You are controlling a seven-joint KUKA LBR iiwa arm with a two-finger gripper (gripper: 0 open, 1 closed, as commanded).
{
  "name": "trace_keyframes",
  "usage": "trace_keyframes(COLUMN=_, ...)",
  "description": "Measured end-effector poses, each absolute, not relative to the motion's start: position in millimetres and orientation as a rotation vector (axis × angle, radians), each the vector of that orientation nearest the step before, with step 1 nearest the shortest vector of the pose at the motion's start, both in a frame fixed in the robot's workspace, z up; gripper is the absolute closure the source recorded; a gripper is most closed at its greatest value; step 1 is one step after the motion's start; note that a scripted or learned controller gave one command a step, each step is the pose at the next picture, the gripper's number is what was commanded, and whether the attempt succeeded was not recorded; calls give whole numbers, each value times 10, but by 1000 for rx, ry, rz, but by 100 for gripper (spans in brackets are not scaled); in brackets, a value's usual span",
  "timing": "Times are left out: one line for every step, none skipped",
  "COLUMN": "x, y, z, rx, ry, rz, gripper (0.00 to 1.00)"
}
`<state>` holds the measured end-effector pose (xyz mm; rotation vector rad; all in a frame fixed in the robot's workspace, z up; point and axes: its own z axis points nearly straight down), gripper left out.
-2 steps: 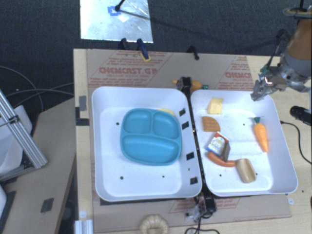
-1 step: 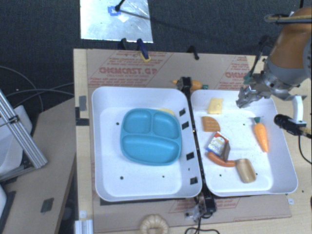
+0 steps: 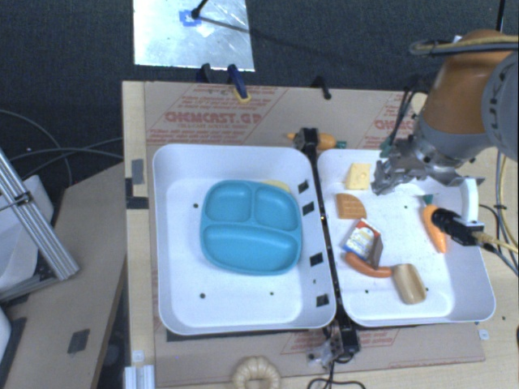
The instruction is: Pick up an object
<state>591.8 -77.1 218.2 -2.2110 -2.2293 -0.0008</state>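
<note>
The gripper hung over the far part of the right bin, its tips just right of the cheese; whether it was spread or pressed together could not be told, and nothing showed between the tips. That placing suited a try at the cheese or the toast just nearer, the closest things to it.

The loose food lay together in the right bin, likely as the stock to pick from: a carton resting against a sausage, a bread roll near the near edge, a carrot toward the right wall.

The left bin bore a blue tray set near its middle, with a yellow bit showing at its far edge.

Red print on the board beyond the bins seemed to read "CHEMCAST GP". The carton's label was too small to read.
</note>
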Motion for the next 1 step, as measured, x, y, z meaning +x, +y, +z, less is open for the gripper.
trace_keyframes(x=5615, y=-645, z=2203, rx=-2216, ry=-2225, rz=1, gripper=100)
